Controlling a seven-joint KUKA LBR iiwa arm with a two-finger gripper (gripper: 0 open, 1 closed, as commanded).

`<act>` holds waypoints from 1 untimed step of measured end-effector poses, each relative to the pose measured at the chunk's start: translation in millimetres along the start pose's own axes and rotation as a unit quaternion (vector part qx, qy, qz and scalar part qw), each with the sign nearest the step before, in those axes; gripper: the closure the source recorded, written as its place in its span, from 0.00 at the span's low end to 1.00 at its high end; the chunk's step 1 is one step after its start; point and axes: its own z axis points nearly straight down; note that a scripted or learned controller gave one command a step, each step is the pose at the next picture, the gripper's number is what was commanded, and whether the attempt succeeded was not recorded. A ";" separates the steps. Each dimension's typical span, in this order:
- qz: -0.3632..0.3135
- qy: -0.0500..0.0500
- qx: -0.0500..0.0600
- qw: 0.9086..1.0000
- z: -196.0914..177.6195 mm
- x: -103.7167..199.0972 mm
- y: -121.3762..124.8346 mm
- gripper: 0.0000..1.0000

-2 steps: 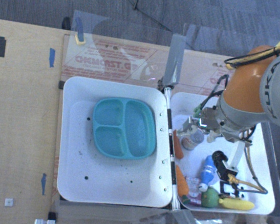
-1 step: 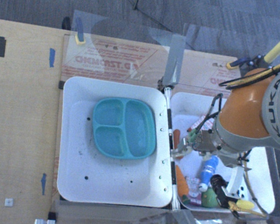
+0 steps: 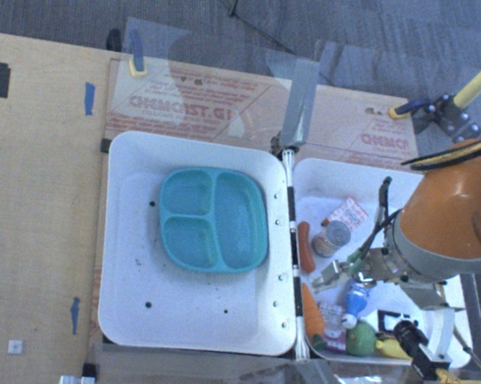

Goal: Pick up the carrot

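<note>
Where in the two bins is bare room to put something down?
Left bin: bare floor around the teal plate, widest along the near wall. Right bin: crowded near the carrot and gripper; a bare strip by the far wall.

Two white bins with small items

A teal divided plate [image 3: 215, 220] lies in the left bin [image 3: 119, 294]. In the right bin [image 3: 331, 177] are a sausage [image 3: 306, 246], a small can [image 3: 333, 239] and a green fruit [image 3: 362, 338].

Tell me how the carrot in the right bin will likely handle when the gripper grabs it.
The carrot looks like a smooth, tapered toy, so probably stiff and light. Its rounded shape may let it roll or slip between fingers. It lies against the right bin's left wall, crowded by other items, so a clean grip seems awkward.
</note>
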 end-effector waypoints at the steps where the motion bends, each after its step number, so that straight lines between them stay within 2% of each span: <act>1: -0.059 0.000 0.000 0.998 -0.1 47.3 10.0 0.00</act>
